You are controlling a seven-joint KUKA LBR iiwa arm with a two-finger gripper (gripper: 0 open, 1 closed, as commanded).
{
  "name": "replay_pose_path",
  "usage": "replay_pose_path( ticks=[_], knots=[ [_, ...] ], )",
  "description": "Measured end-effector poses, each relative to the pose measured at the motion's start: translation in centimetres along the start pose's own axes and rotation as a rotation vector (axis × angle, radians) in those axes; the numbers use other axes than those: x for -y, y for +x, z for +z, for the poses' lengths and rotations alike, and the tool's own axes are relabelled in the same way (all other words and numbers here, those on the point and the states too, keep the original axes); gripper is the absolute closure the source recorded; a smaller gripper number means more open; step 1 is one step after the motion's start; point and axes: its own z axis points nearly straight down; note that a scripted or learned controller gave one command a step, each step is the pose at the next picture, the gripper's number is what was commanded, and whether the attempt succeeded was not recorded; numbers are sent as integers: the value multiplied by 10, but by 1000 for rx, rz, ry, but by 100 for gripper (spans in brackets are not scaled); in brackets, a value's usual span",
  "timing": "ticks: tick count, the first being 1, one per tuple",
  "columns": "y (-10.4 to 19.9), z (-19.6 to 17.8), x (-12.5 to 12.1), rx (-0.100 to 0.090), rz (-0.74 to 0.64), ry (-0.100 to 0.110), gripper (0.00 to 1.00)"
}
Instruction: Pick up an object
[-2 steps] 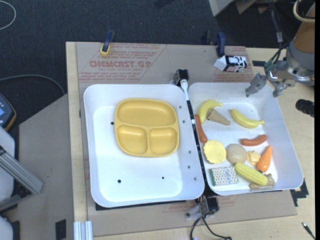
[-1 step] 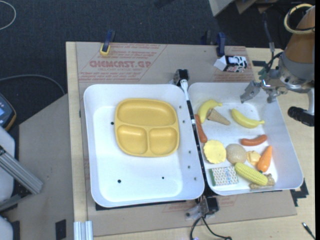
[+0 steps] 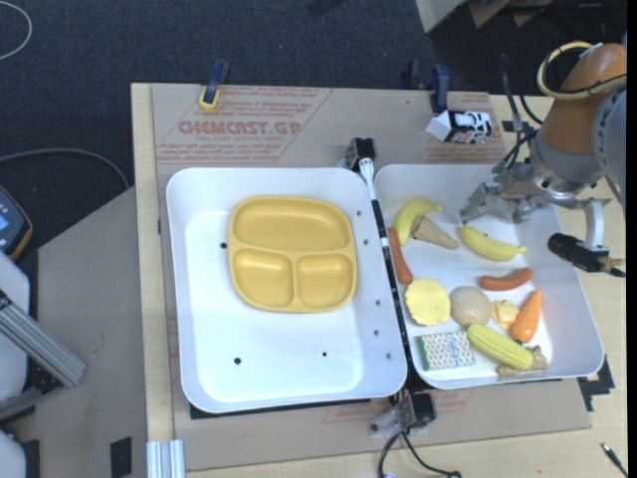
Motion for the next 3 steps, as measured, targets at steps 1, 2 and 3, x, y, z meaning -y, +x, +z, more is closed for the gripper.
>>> replay_pose_path(
  ticks=[1, 2, 3],
  knots=[
    [1, 0, 0, 1, 0, -5, 0],
    [1, -11, -1, 3, -1, -8, 100],
    [9, -63, 3, 4, 0, -14, 100]
  ],
)
